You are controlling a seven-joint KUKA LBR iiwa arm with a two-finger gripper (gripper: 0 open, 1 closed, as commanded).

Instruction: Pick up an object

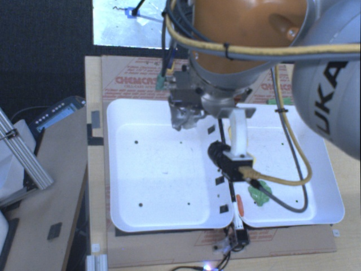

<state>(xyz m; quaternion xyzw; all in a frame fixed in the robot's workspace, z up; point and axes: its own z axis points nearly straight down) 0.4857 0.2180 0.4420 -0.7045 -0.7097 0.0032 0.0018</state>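
From my end, the two candidates both sit in the right bin (322, 203), down at its near-left corner. The orange piece (239, 205) is a skinny little stick lying flat right by the wall between the bins, with its long axis running near-to-far along that wall. Just beside it is a green lump (260, 195), irregular and kinda leafy, with no clear direction. The gripper (183, 116) hangs over the far-right part of the left bin (152, 210), well apart from both. Honestly can't tell if it's open or closed.
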